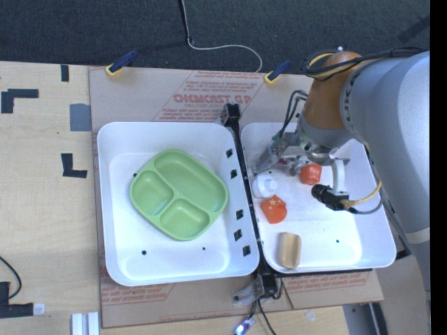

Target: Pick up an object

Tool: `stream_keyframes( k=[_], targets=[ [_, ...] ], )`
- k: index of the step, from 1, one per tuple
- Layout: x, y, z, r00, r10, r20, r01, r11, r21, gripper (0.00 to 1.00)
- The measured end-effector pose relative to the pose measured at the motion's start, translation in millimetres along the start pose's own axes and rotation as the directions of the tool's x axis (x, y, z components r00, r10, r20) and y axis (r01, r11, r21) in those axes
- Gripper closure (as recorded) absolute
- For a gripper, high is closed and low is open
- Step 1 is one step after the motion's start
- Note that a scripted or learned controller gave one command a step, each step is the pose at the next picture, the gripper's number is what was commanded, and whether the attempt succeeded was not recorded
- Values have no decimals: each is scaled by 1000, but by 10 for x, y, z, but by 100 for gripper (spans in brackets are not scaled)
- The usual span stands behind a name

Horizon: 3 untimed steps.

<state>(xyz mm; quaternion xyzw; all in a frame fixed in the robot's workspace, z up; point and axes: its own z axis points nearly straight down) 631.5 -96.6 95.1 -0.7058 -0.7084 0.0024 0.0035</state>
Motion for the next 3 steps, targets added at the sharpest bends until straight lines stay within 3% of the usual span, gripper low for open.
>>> stream_keyframes(
  k=[1,2,3],
  targets=[
    [-958,180,114,1000,6,2,-6,1000,-3,0],
    [-399,378,100,1000,-1,1,1,1000,-9,0],
    [32,369,107,1000,-1,0,2,1000,-6,0]
  ],
)
